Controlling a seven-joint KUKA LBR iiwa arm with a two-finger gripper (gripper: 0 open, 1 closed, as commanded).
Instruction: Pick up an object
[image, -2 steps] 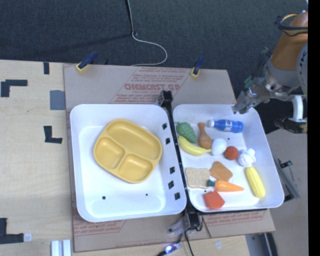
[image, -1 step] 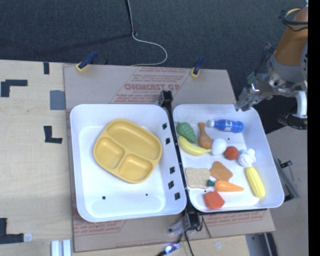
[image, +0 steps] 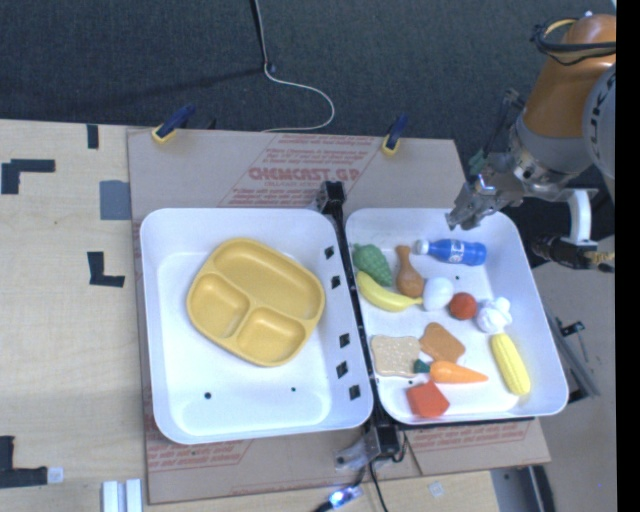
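Camera view: gripper (image: 468, 214) hangs over the far edge of the right bin (image: 536, 300), toward its far-right corner, just above the blue bottle (image: 452, 251). Nothing between the fingers; whether they are spread or closed, cannot tell.

Right bin contents: blue bottle lying on its side near the far edge, white cap pointing left. Chicken drumstick (image: 407, 270) and green vegetable (image: 374, 263) to its left, banana (image: 386, 294) just in front of those. White egg-like piece (image: 437, 292) and red ball (image: 462, 306) mid-bin. Garlic bulb (image: 492, 315) and corn cob (image: 511, 363) along the right edge. Bread slice (image: 396, 354), carrot (image: 455, 374), red piece (image: 428, 400) near the front edge.

Left bin (image: 165, 330): yellow divided tray (image: 256, 300), tilted askew, toward the far side.
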